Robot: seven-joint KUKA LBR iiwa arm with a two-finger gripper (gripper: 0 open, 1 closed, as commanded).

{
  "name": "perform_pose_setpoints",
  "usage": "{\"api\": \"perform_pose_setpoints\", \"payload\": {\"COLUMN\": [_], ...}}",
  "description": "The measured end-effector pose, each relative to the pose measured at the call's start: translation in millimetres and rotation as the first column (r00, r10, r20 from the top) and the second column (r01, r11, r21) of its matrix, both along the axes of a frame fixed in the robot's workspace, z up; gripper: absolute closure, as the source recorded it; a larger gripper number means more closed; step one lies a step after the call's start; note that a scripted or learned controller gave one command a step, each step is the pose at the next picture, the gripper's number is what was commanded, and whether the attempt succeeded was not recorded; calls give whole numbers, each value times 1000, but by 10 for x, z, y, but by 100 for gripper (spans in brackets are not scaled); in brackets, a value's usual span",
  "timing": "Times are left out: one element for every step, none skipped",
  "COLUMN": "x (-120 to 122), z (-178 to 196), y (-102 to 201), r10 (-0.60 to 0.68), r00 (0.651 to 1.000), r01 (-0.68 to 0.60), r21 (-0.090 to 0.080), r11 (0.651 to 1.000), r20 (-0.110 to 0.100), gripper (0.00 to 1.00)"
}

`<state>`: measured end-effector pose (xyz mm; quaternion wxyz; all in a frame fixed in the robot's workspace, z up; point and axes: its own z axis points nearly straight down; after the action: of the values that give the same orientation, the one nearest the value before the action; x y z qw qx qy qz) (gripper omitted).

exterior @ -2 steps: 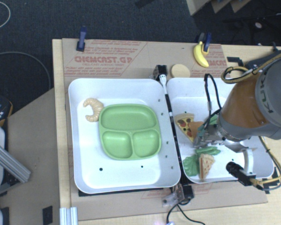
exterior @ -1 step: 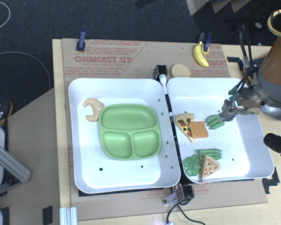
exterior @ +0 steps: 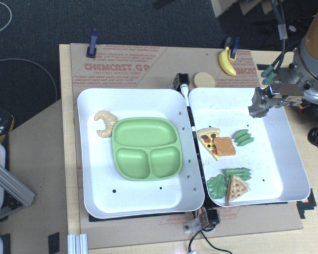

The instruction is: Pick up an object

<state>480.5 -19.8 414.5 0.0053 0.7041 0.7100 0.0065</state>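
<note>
In the right bin (exterior: pixel 286 152) lie a pizza slice (exterior: pixel 208 136), an orange cracker square (exterior: pixel 224 146), green pea pods (exterior: pixel 243 137), green beans (exterior: pixel 237 172), a leafy green (exterior: pixel 217 186) and a sandwich wedge (exterior: pixel 236 188). A croissant (exterior: pixel 105 123) lies in the left bin (exterior: pixel 93 179) beside a green divided plate (exterior: pixel 147 147). My gripper (exterior: pixel 258 109) hangs over the right bin's upper right part, above and right of the pea pods, with nothing seen in it.
A banana (exterior: pixel 227 62) and a tan round disc (exterior: pixel 204 80) lie on the cardboard behind the bins. Blue clamps (exterior: pixel 91 44) hold the board's back edge. Cables run along the bench's front edge.
</note>
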Motion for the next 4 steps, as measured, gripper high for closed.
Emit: {"api": "perform_pose_setpoints", "payload": {"x": [-6,-15,-14,-8], "z": [1290,703,359,1263], "y": [221,-74,-307,-413], "r10": [-4,-13,-13,-8], "r00": [1000,1000,1000,1000], "r01": [4,13,13,8], "r21": [0,-3,-2,-4], "r11": [1000,1000,1000,1000], "r20": [3,-23,-21,-3], "gripper": [100,100,100,100]}}
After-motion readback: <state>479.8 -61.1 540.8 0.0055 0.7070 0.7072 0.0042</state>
